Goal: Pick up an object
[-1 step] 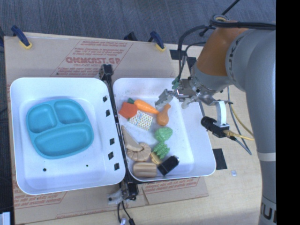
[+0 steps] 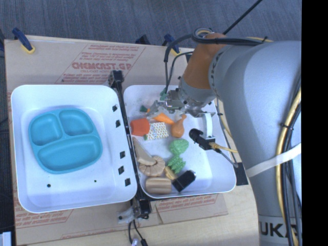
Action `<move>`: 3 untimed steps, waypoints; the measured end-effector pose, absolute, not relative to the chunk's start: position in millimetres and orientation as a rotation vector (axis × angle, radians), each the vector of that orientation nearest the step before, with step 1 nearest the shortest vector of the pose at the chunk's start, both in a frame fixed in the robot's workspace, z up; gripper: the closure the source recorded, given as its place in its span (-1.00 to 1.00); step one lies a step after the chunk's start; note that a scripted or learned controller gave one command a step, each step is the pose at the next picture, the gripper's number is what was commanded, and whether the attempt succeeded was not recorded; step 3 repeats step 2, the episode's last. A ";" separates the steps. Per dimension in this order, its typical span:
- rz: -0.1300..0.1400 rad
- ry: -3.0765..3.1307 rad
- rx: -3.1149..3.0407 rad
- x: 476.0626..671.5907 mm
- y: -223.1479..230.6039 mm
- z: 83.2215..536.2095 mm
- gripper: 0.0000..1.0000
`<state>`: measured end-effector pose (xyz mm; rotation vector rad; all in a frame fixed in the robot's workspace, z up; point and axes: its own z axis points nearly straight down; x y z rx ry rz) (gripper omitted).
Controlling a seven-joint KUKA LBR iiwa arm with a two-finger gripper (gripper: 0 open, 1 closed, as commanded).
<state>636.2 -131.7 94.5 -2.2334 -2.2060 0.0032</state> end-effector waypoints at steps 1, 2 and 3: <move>0.008 -2.209 -2.225 635.8 -131.6 104.5 1.00; 0.002 -2.296 -2.144 620.7 -99.4 248.4 1.00; 0.002 -2.296 -2.144 620.7 -99.4 248.4 1.00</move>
